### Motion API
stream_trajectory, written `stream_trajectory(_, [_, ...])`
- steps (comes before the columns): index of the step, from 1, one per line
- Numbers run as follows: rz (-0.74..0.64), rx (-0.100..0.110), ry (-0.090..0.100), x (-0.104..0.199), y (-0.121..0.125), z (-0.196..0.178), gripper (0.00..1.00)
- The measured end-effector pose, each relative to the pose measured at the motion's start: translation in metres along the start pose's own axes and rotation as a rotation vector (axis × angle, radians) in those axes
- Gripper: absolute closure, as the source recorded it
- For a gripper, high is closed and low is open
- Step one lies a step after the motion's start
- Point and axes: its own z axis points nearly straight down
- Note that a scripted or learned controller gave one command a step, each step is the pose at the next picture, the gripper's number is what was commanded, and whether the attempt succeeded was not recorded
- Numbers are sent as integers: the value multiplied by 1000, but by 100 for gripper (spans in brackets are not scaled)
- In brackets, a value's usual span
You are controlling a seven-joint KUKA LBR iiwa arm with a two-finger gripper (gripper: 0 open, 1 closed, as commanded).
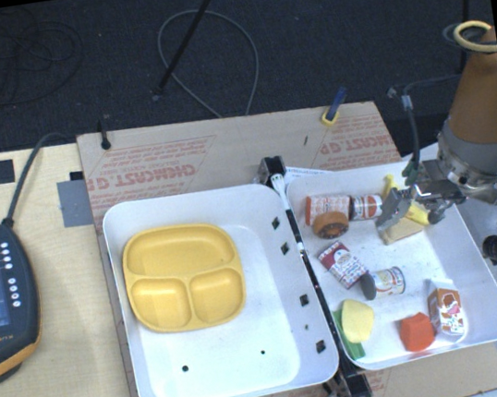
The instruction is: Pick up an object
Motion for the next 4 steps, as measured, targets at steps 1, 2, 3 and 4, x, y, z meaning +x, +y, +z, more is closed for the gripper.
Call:
stream_trajectory(1, [-3, 5, 2, 34, 39, 75, 0])
stream_trajectory(2, [-1, 1, 1, 42, 69, 162, 0])
stream_trajectory(3, [1, 7, 1, 44, 92, 160, 0])
stream_trajectory(4, [0, 5, -1, 48, 92, 160, 0])
